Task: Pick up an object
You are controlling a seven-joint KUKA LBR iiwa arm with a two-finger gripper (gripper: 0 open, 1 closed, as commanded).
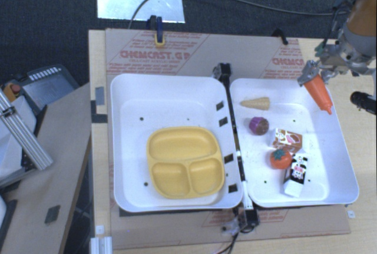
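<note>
Apparently the pick is mostly done: an orange carrot-shaped toy [320,92] is seen raised above the far right corner of the right bin [339,129], hanging tilted with its pointed end down toward the bin floor. Its upper end is gripped at the end effector [311,73], whose grey fingers are closed against the toy's top; nothing else is touched by them. The toy is judged to be off the bin floor, since it overlaps the bin's rim area and sits at the level of the wrist, though the exact clearance cannot be told from this slanted view.

What is left, as judged from the picture: the lift is to be completed and the hold kept secure. The grasp is on the very end of the toy, so a slip is possible.

Left lying in the right bin are a cone-shaped piece [255,103], a purple round item [258,125], a small printed box [287,139], a red tomato-like toy [281,158] and a black-and-white carton [296,175]. None of these is touched. A yellow divided plate [184,161] is seen in the left bin [126,129], well apart from the arm. Both bins sit on the bench [97,58].
</note>
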